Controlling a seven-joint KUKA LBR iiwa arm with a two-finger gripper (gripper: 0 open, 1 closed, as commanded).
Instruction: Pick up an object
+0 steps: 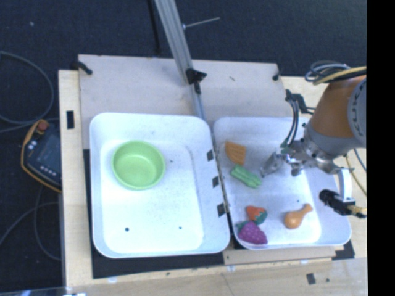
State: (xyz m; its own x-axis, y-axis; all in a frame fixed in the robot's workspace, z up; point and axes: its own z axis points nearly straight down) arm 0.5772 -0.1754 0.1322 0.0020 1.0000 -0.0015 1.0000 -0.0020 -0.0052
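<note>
The bench carries two white bins side by side; the left bin [105, 227] holds a green bowl [138, 164], which sits toward the 10 o'clock part of that bin, well apart from everything else.

The right bin [327, 233] holds five small toy foods; an orange piece [235, 152] lies at about 10 o'clock in this bin, near the wall between the two bins; a green vegetable [246, 177] lies just below it, toward 9 o'clock, tilted; a red strawberry [256, 213] sits at about 7 o'clock, and a purple bunch of grapes [252, 232] is just beside it at the bottom edge, the two seem to touch; an orange drumstick [297, 216] lies at about 5 o'clock, apart from the others.

The arm [336, 119] comes in from 3 o'clock, with its orange band above the wrist; the gripper [285, 164] hangs over the middle of the right bin, just to the 3 o'clock side of the green vegetable; the two fingers look spread apart, one pointing toward the vegetable and one toward 4 o'clock, and nothing sits between them; whether a fingertip touches the bin floor, I cannot tell.

A grey metal pole [176, 36] runs from 12 o'clock down to the gap between the bins.
</note>
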